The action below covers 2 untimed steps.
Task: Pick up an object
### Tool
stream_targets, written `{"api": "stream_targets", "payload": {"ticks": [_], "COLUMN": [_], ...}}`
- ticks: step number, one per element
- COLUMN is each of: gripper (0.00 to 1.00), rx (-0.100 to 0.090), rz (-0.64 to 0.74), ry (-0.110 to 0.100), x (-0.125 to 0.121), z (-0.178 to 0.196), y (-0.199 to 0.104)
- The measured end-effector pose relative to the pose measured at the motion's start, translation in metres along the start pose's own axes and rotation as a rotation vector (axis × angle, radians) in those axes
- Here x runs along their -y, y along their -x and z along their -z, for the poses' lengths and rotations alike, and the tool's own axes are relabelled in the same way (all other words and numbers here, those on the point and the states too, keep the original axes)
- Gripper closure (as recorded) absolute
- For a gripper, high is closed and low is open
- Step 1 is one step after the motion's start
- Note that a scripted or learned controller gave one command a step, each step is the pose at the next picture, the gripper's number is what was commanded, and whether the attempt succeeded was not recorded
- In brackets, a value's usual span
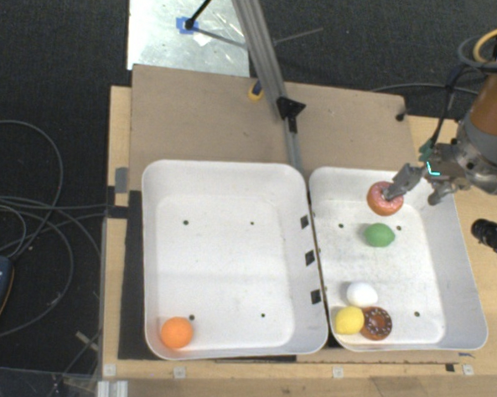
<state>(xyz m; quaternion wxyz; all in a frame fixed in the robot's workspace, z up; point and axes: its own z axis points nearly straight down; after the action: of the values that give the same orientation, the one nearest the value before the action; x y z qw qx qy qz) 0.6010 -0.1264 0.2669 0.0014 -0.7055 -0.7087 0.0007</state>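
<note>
My gripper (413,194) hangs over the far edge of the right bin (462,274), open, its two fingers spread apart. The left fingertip (394,190) rests on or just above a pink-frosted donut (383,201) at the back of that bin; the donut is not between the fingers. A green ball (379,235) lies just in front of the donut. Near the front of the bin sit a white ball (361,293), a yellow ball (348,320) and a chocolate donut (378,324), close together.
An orange ball (176,332) lies in the front left corner of the left bin (232,184). A grey pole (269,60) slants down to the gap between the bins. Cables lie on the floor at left.
</note>
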Motion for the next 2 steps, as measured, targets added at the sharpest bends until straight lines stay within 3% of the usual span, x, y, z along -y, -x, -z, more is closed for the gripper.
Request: {"api": "stream_targets", "payload": {"ticks": [1, 2], "gripper": [0.00, 0.00], "rx": [0.001, 0.000], "rz": [0.000, -0.002], "ry": [0.004, -0.001], "x": [-0.001, 0.005], "z": [0.002, -0.048], "y": [0.000, -0.008]}}
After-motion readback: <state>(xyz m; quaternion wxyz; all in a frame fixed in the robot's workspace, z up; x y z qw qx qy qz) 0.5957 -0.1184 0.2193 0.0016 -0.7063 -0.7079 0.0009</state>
